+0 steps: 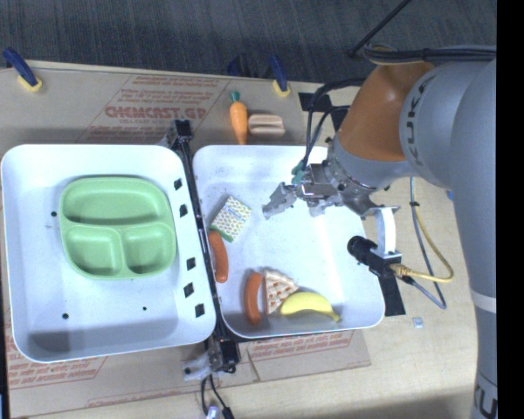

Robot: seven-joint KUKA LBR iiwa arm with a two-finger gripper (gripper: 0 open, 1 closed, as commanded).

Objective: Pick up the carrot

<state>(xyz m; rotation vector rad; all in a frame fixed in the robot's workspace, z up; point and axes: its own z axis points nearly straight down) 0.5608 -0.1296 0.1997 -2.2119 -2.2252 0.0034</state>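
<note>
Nearest the lens, banana (310, 305) and sausage (253, 298) at the right bin's (271, 168) front edge; beyond its far rim, out on the worktop (157, 103), carrot (237, 118) beside a bun, well apart from tool (279, 201) hovering inside, grip state impossible to tell.

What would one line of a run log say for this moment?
task: pick up carrot | carrot: on cardboard beyond right bin, untouched | claw: over right bin, apart from carrot | carrot not yet picked

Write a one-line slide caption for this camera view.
Robot arm's tool hovers over the right bin of toy food, while the carrot lies outside on the cardboard behind it.
</note>
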